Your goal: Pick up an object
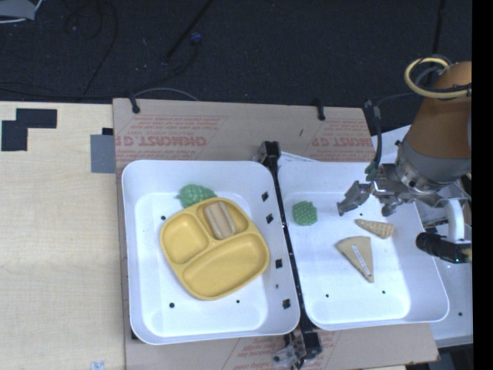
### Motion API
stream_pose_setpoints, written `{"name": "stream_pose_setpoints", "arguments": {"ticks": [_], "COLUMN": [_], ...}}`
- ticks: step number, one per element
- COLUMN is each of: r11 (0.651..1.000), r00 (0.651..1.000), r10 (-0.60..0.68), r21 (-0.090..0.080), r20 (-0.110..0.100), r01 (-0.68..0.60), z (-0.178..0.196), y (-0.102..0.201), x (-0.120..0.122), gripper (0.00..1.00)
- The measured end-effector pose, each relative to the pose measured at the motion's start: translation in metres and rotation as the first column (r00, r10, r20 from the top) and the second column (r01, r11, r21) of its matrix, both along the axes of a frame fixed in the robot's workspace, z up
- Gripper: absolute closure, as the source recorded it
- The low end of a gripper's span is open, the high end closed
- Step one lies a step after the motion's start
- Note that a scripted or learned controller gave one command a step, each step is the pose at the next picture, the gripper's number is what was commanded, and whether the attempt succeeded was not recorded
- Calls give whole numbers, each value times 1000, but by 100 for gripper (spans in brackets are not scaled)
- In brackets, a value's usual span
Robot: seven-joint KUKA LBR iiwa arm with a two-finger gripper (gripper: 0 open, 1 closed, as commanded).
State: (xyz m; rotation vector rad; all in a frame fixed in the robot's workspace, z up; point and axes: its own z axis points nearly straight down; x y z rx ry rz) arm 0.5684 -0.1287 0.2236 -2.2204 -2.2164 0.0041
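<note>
The arm (439,129) comes in from the right edge of the worktop (54,230) and is cut off there, so only its orange band and grey wrist show. Its bulk hides the far right corner of the right bin (385,311). The hand (357,201) hangs over that bin's far half, dark and small against the white floor; whether it is spread or pressed together cannot be told, and nothing can be made out between its fingers.

Three loose things lie on the right bin's floor. A green knobbly ball (305,213) sits near the bin's left wall, just left of the hand and apart from it. A small tan cone-shaped piece (375,227) lies just below and to the right of the hand, partly under the wrist's cables. A larger tan wedge (357,256), like a slice of sandwich or cheese, lies near the bin's middle, close to the cone but not touching it.

The left bin (146,299) holds a yellow divided tray (214,250), turned at a slant. In its small upper compartment lies a brownish roll (222,220), hard to name more closely. A green leafy piece (195,195) peeps out from behind the tray's far edge, partly hidden by it.

A black divider (282,241) with clips runs between the two bins. Brown cardboard (231,133) lies under both.
</note>
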Motion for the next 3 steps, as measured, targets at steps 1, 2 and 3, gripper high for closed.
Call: {"name": "stream_pose_setpoints", "arguments": {"ticks": [1, 2, 3], "r11": [1000, 1000, 1000], "r00": [1000, 1000, 1000], "r10": [2, 1, -3], "r21": [1, -1, -1], "r20": [-2, 2, 3], "r01": [-2, -1, 3], "z": [-63, -125, -112], "y": [4, 8, 6], "x": [0, 1, 1], "gripper": [0, 0, 100]}}
